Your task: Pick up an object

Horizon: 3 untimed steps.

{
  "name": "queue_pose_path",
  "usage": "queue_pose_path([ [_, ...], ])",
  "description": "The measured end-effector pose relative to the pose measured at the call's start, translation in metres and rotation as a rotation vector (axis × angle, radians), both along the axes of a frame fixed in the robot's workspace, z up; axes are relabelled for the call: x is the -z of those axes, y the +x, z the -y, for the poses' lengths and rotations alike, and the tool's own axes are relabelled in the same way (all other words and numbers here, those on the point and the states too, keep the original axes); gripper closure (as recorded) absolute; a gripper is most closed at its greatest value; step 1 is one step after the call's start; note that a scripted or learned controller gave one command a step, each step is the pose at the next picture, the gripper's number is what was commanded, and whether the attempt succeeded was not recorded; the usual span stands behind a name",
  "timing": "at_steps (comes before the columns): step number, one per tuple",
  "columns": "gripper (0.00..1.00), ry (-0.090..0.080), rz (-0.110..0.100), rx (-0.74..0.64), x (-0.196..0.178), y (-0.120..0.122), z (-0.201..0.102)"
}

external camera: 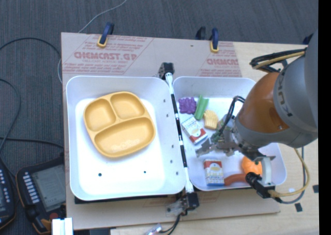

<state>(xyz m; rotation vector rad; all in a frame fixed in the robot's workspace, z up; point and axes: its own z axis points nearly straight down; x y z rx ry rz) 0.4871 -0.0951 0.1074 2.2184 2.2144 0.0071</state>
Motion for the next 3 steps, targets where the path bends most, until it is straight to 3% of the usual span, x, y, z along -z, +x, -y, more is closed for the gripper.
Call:
queue_pose_path([
  [1,1.0,0.0,0.0,0.0,-0.009,0.0,0.0],
  [2,0.0,0.0,0.0,0.0,-0.009,0.0,0.0],
  [3,0.0,0.001,-0.006,-0.001,0.02,-0.002,0.0],
])
